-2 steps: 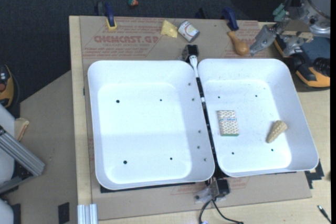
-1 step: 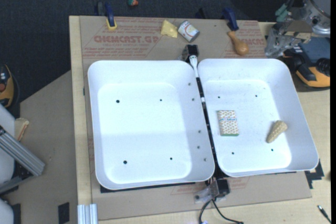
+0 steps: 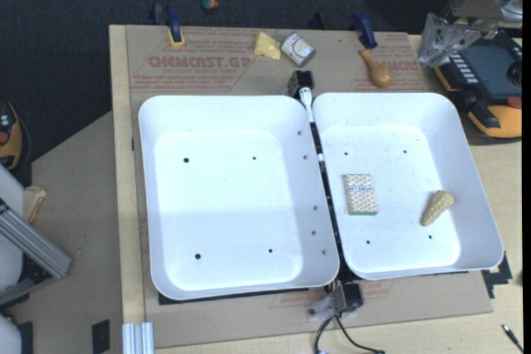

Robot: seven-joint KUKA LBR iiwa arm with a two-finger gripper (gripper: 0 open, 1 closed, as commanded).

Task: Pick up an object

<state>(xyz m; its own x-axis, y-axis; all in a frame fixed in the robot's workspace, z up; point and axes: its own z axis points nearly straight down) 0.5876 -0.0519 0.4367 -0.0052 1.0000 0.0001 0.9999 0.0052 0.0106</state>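
My gripper (image 3: pixel 444 41) sits in the upper right of the frame, above the bench and outside the right bin (image 3: pixel 465 249), past its far right corner. I can make out pale metal there but not the fingertips, so I cannot tell whether it is released or clenched; nothing shows between them.

The move turns on this: both candidates lie lower in the frame and to the left of the gripper, well apart from it. The nearer-looking one is the cone-shaped tan piece (image 3: pixel 436 207), resting on the floor of the right bin near its right wall. Its long axis runs on a slant, from lower left up to upper right, with the broader end uppermost. It looks rough and matte, perhaps foam or a toy pastry, though the view is too coarse for me to be sure.

Just left of it, near the middle of the same bin, lies a small flat rectangular packet (image 3: pixel 360 194), pale with a fine speckled print, its long axis running nearly straight up and down the frame. It lies flush on the smooth white plastic, so I judge it the harder grasp; the cone stands prouder and tapers.

The left bin (image 3: pixel 158 261) is glossy white.
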